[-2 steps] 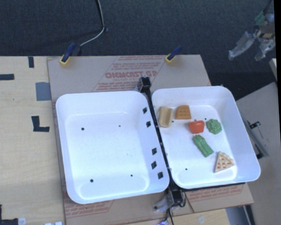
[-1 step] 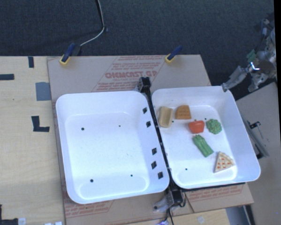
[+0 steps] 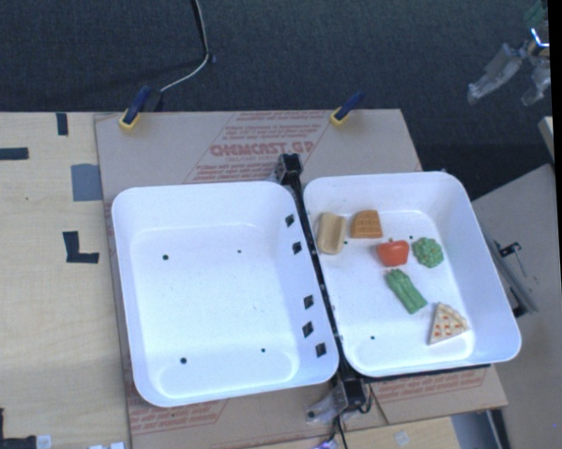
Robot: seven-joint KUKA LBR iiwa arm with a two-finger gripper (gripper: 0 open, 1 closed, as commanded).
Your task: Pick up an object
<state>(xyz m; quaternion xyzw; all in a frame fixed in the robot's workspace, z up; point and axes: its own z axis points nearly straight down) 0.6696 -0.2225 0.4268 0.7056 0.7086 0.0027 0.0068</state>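
Claw (image 3: 510, 71), a pale blurred shape at the upper right corner, hung above the dark floor well clear of the table; whether it was apart or together could not be told. The small plastic food toys lay down and to its left in the right-hand white bin (image 3: 469, 220), the green broccoli piece (image 3: 428, 252) nearest.

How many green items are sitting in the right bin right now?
2. A broccoli floret right of the red tomato, and a long green vegetable just below the tomato. None looks hidden.
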